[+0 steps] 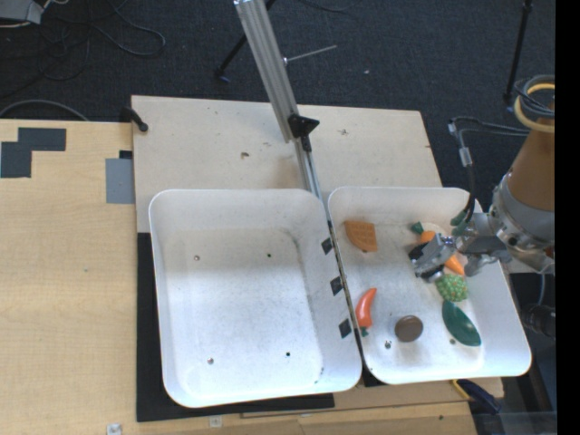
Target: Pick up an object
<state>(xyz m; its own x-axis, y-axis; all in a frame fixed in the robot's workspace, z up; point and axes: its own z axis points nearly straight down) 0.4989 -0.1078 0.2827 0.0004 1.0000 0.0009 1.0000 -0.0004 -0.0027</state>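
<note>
My gripper (430,256) is low inside the right bin (507,356), reaching in from the right over a cluster of small items. Right beside it lie an orange piece (454,265) and a bumpy green ball (452,287); whether it touches either, I cannot tell. A small green bit (415,228) and a small orange bit (428,236) sit just behind it. Further off in the same bin are a tan-orange wedge (362,236), a red pepper (365,307), a brown disc (409,328) and a dark green leaf shape (461,323).
The left bin (172,243) stands alongside, split from the right one by a shared rim with black clips (336,284). A slanted aluminium bar (272,71) rises behind the bins. The arm's grey body (530,188) stands at the right edge.
</note>
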